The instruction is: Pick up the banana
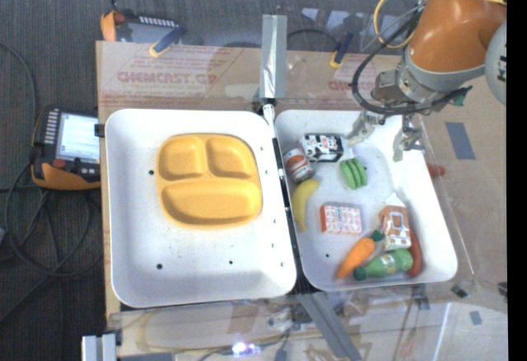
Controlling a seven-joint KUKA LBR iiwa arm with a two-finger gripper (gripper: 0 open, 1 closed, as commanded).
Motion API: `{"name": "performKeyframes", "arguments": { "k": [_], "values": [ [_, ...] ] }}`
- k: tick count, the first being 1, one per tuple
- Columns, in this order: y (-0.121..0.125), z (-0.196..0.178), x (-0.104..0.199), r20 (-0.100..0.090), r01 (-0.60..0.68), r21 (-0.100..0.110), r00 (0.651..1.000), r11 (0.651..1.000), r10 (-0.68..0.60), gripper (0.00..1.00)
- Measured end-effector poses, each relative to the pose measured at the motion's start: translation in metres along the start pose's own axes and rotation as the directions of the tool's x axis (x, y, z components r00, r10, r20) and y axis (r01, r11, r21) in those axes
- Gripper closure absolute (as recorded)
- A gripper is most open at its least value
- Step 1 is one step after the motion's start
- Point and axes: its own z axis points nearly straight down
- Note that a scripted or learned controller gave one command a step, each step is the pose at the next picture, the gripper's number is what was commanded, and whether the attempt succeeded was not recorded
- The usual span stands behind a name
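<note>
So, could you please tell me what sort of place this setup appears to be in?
Probably a robotics lab: a robot arm over two white bins holding toy food such as a banana, a teach pendant lying on grey carpet, and loose cables.

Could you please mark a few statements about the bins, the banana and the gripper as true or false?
1. The banana lies in the right bin. True.
2. The gripper is closed on the banana. False: it hangs open over the bin's far end, with nothing between its fingers.
3. The yellow divided tray sits in the left bin. True.
4. The carrot lies in the left bin. False: it lies in the right bin, near the front edge.
5. The banana lies near the right bin's left wall, just below a small can. True.
</note>
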Motion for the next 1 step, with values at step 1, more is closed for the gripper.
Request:
{"name": "performKeyframes", "arguments": {
  "k": [1],
  "values": [
    [0.0235, 0.0813, -0.0601, -0.003, 0.382, 0.003, 0.924, 0.924, -0.382, 0.00]
  ]
}}
